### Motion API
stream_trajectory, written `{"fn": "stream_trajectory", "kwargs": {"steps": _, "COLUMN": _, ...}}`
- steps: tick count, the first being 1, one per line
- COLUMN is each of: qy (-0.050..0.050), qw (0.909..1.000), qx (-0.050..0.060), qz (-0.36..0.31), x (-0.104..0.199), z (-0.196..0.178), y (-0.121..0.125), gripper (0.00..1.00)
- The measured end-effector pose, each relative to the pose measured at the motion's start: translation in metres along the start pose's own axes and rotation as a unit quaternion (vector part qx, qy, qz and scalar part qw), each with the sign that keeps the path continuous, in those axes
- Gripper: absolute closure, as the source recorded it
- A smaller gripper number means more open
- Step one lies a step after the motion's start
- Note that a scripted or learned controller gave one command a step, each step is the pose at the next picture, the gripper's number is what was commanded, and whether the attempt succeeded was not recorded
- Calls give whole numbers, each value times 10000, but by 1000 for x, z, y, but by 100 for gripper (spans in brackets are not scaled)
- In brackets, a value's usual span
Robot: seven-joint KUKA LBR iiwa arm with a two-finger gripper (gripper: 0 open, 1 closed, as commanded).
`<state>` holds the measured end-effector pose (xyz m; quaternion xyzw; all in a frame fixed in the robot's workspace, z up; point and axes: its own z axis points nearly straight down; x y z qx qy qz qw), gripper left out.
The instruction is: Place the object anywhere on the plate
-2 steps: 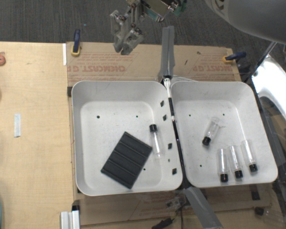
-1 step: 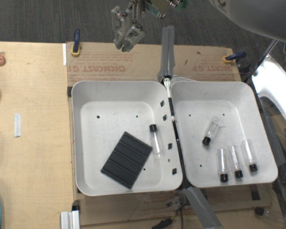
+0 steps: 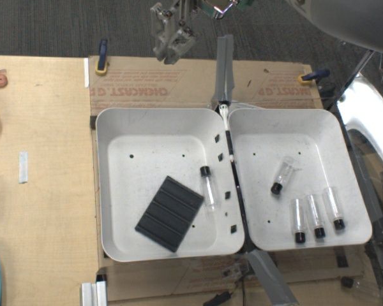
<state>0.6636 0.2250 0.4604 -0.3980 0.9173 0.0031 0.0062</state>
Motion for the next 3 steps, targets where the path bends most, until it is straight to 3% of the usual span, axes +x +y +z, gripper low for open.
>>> {"fn": "stream_trajectory", "kwargs": {"steps": 3, "qy": -78, "qw": 9999, "qx": -5, "qz": 83, "x": -1, "z": -27, "y": -6, "gripper": 100}}
